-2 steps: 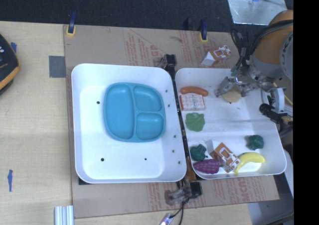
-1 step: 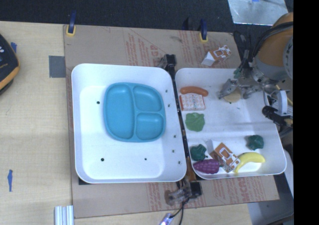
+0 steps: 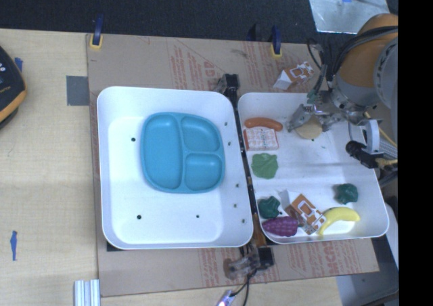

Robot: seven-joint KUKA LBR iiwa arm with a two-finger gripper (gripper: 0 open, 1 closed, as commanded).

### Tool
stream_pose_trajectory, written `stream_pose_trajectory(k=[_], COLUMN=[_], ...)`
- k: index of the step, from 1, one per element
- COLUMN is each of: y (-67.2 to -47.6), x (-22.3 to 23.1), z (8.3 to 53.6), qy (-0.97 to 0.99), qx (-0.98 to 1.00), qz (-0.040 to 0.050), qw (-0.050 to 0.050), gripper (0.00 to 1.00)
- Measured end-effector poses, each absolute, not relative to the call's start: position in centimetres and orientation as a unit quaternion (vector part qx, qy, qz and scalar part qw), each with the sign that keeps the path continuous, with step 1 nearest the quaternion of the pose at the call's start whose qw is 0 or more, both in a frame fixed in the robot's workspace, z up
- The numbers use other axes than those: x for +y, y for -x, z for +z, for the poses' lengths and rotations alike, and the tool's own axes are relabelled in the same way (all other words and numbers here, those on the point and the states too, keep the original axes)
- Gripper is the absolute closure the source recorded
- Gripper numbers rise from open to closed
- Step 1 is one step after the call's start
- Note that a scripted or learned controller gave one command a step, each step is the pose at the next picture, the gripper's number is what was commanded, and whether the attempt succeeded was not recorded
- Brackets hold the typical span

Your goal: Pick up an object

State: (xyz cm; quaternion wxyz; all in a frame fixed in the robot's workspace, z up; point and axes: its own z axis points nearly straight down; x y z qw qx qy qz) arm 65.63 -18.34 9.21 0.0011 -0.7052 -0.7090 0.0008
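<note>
My gripper (image 3: 310, 120) hangs over the far part of the right bin (image 3: 318, 162), open, its fingers (image 3: 296, 122) spread to either side. Directly under it lies a pale tan rounded piece (image 3: 310, 132), partly hidden by the gripper; I cannot tell if the tips touch it. Other things in this bin are an orange sausage (image 3: 262, 123), a pink wafer block (image 3: 260, 139), a light green leafy piece (image 3: 264, 165), a dark green broccoli (image 3: 268, 206), a purple piece (image 3: 280, 226), a snack packet (image 3: 306, 211), a yellow banana (image 3: 339, 216) and a dark green lump (image 3: 347, 193).
The left bin (image 3: 122, 162) holds a blue divided plate (image 3: 183, 152). A small printed packet (image 3: 295, 76) lies on the cardboard beyond the right bin. The arm's black cables (image 3: 365, 152) hang over the bin's right rim.
</note>
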Motion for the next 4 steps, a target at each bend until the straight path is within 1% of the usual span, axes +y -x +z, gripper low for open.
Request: stream_pose_trajectory(k=[1, 2, 3, 4], y=[-65.6, -65.6, -65.6, -63.1], x=[-19.9, -16.6, -16.7, -7.2], z=[9.2, 9.2, 10.3, 19.3], qy=[0.706, 0.705, 0.704, 0.705], qx=[-0.708, -0.709, -0.710, -0.709], qz=[0.0006, 0.0016, 0.0021, 0.0008], qw=[0.000, 0.001, 0.002, 0.001], gripper=[0.00, 0.00, 1.00, 1.00])
